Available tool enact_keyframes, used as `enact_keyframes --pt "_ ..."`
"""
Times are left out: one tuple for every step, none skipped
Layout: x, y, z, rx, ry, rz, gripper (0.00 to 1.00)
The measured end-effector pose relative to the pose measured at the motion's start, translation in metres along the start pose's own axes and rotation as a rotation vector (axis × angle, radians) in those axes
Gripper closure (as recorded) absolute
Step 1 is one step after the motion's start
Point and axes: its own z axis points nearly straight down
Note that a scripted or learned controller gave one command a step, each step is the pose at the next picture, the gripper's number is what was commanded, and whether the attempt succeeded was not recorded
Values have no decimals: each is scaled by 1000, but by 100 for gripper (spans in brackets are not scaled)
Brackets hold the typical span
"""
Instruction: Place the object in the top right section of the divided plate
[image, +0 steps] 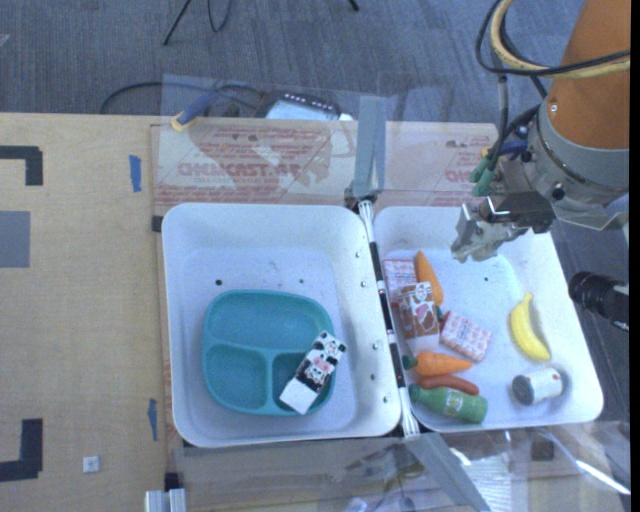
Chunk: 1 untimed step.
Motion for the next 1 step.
enact_keyframes --pt "81 5 0 -2 0 -320 100"
